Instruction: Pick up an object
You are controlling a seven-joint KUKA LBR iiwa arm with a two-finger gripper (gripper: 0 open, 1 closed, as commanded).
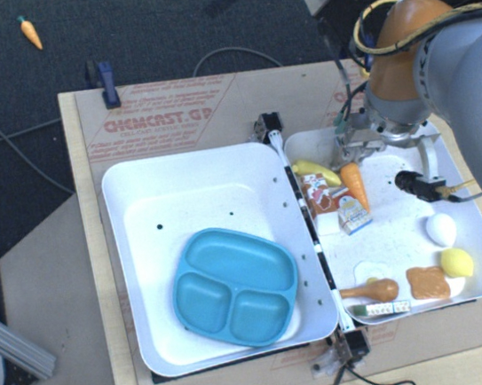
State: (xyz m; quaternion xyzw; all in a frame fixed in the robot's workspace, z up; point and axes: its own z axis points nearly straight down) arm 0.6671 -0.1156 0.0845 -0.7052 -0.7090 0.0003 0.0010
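A grey robot arm with an orange band above its wrist (406, 32) reaches in from the right over the far end of the right-hand shallow white bin (477, 237), its two-finger gripper (361, 144) low over the bin's far-left corner; whether the jaws are apart or together cannot be told from this angle. Just below the gripper lies an orange plastic carrot (354, 186), tip pointing toward the near side, beside a yellow banana-shaped toy (316, 170), a red and white snack packet (318, 195) and a small printed carton (353, 214). Farther along the same bin sit a white egg (441, 228), a yellow lemon-like ball (456, 262), a brown bread-like piece (428, 283) and a tan drumstick toy (371, 289). The left-hand white bin (135, 203) holds a blue three-compartment plastic tray (234, 285).
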